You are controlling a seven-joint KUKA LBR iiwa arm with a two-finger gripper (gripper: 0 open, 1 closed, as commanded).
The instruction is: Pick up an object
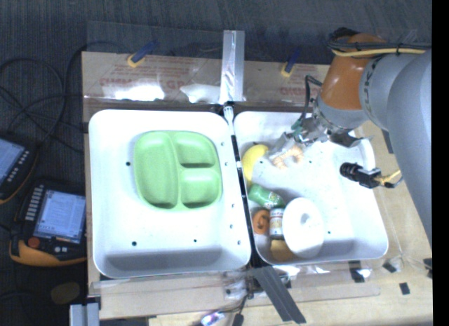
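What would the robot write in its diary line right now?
tool: over right bin, rear | grip: cannot tell | nearby: yellow fruit | left bin: green tray

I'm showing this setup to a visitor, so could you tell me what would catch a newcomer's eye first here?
The green tray stands out, lying alone in the left bin. Next comes the grey arm with its orange band, reaching in from the right over the right bin. Along that bin's left side sits a cluster: a yellow fruit, a green bottle and a white roll.
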